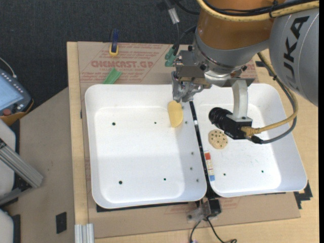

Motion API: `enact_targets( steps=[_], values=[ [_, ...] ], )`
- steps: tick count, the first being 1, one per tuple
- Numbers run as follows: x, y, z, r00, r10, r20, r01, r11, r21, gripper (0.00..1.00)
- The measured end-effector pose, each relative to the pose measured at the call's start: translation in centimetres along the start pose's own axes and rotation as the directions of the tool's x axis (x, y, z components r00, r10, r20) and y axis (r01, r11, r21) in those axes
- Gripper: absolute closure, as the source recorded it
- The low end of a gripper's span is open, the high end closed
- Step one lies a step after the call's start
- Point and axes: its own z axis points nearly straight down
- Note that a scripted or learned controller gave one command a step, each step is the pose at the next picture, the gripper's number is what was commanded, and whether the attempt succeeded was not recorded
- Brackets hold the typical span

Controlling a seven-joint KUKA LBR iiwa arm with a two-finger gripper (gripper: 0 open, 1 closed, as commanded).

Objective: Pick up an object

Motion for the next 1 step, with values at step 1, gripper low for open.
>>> enact_targets(
  steps=[1],
  values=[
    [0.05, 0.05, -1.03, 1.0, -0.001, 0.0, 0.001, 1.0, -0.002, 1.0]
  ],
)
